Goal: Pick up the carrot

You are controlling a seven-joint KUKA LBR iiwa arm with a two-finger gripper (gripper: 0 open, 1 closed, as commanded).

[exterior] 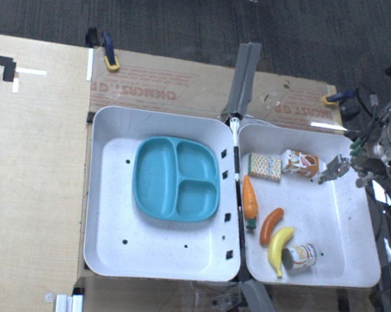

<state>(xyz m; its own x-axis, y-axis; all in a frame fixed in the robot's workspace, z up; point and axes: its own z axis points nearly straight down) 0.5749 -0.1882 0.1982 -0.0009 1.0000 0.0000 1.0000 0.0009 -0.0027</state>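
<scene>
Carrot (249, 197) sits in the right bin (350, 277), tight against its left wall, lying roughly top to bottom in the frame with its green end toward the bottom; I've got it just below a small green-and-white box (265, 167) and just left of a red-orange sausage-shaped piece (270, 225); a banana (279, 249) curves below that one, touching a small labelled can (300, 256) lying on its side; an orange-and-white packet (301, 162) lies near the top of the bin, right of the box. End effector (334, 169) hangs at the right side of the frame, over the upper right part of that bin, well apart from the carrot; nothing is between its fingers that I can make out, and I cannot tell from here whether they're spread or closed. Left bin (98, 196) carries a teal divided plate (177, 179), three compartments, near its centre. Counter (30, 117) stretches pale to the left; a blue-and-yellow clamp (109, 51) sits at the cardboard's upper left corner.
</scene>
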